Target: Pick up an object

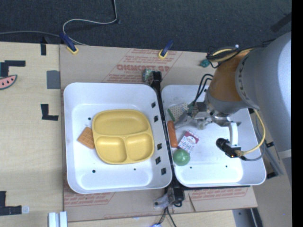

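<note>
White plastic walls of the right-hand bin (pixel 246 176) penned the pickable clutter against its left wall: an orange carrot-shaped toy (pixel 172 133), a round green ball (pixel 181 157) and a red-and-white packet (pixel 188 141), all just left of the gripper (pixel 191 118). I couldn't tell how its grip stood; nothing visibly sat in it.
</note>
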Robot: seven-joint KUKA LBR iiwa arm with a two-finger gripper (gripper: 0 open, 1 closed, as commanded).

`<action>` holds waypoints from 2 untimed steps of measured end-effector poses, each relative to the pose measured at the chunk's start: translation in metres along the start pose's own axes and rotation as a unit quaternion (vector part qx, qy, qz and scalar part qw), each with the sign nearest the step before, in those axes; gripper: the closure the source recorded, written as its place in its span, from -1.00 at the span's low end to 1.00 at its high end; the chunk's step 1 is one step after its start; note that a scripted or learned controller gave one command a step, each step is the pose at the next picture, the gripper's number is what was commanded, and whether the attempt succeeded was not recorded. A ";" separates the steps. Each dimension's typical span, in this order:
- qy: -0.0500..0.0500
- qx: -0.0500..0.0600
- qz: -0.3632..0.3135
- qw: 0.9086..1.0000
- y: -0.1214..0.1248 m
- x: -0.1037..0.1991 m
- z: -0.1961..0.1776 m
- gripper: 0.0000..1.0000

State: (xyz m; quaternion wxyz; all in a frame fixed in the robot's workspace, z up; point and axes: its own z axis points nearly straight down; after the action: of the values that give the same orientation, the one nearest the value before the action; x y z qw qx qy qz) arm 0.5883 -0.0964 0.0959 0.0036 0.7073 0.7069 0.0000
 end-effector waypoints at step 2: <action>0.000 0.001 -0.001 1.000 0.000 0.000 -0.009 -1.00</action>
State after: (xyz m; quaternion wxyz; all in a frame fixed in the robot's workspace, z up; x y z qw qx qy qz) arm 0.5883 -0.0958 0.1050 0.0029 0.7069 0.7073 -0.0001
